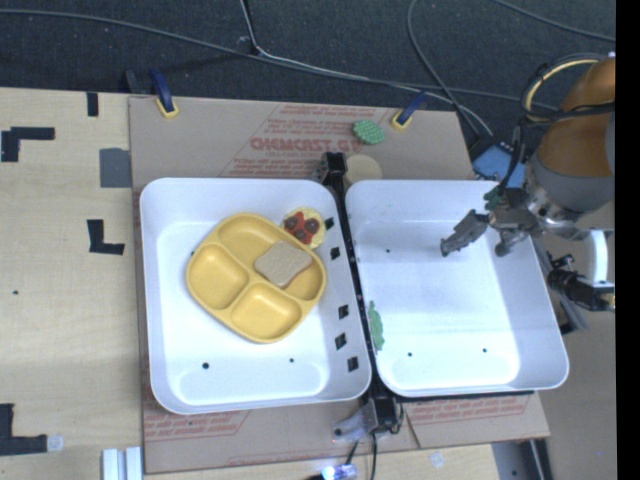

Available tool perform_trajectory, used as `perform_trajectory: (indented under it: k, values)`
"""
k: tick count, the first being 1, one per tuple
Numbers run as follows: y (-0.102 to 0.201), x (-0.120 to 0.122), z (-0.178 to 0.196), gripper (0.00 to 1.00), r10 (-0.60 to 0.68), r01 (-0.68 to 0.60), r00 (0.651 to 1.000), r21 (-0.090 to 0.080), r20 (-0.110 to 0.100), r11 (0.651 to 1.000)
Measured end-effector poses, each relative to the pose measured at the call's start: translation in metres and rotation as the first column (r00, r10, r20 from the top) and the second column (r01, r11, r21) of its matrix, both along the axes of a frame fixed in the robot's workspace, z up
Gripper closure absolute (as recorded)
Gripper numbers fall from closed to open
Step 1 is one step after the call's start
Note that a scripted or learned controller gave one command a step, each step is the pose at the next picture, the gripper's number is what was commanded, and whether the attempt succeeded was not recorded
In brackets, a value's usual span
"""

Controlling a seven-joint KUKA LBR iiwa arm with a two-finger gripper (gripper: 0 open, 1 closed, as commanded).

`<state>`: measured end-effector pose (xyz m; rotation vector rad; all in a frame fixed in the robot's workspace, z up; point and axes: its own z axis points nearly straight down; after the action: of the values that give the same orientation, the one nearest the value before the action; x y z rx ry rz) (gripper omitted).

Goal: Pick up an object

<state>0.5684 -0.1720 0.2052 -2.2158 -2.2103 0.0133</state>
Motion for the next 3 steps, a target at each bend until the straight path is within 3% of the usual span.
perform_trajectory:
  k: [1,3]
  values:
    - [0.000,0.003,0.007,0.00,0.004,-0.004,1.000,-0.003,0.013,1.000]
    - [0.004,-0.005,-0.101,0.00,0.004,-0.004,1.000,-0.002,0.008,1.000]
